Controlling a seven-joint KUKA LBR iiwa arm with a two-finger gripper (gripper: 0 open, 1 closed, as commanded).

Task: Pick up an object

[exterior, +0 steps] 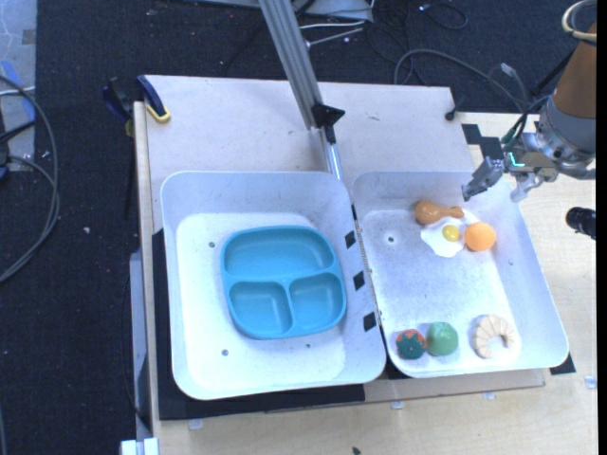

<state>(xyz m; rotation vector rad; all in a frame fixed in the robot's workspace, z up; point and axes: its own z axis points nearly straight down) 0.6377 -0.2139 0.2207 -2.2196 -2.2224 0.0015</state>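
My gripper (501, 184) hangs open over the far right part of the right bin (417, 297), nothing between its fingers. Just below and left of it lie a brown drumstick-shaped toy (433, 212), a fried egg toy (445, 239) and an orange ball (480, 237), close together. At the bin's near edge sit a red-and-green toy (410, 343), a green ball (441, 337) and a tan shrimp-like toy (494, 335).
The left bin (190, 292) holds a blue divided plate (284, 282). A slanted metal pole (296, 50) rises from between the bins at the back. Cables lie on the dark floor behind the bench.
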